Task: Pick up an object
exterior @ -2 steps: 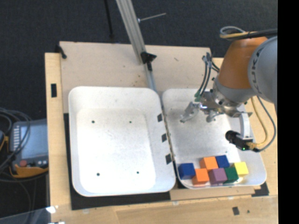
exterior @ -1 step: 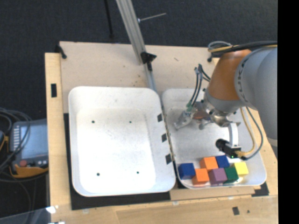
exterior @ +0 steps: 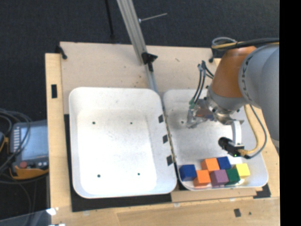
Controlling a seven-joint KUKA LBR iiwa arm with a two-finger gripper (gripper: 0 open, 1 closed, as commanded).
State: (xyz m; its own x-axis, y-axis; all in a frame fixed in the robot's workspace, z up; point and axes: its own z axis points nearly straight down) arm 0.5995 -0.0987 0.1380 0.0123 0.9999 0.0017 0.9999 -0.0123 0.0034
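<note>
Several coloured blocks sit clustered at the near edge of the right bin (exterior: 178, 102): a blue block (exterior: 187, 172), an orange block (exterior: 211, 164), a second blue one (exterior: 224, 162), a yellow block (exterior: 242, 169), another orange one (exterior: 202, 177), a purple block (exterior: 218, 177) and a green block (exterior: 233, 175). My gripper (exterior: 194, 118) hangs over the upper left part of the right bin, well behind the blocks and apart from them. I see nothing held in it. The grey arm with its orange band (exterior: 230, 76) reaches in from the right.
The left bin (exterior: 75, 126) lies beside the right one, their rims meeting mid-bench. A slanted metal rail (exterior: 134, 29) rises from behind the bins. Cables loop off the wrist near the right bin's right side (exterior: 235, 147). A screen device (exterior: 28, 145) sits at far left, off the bench.
</note>
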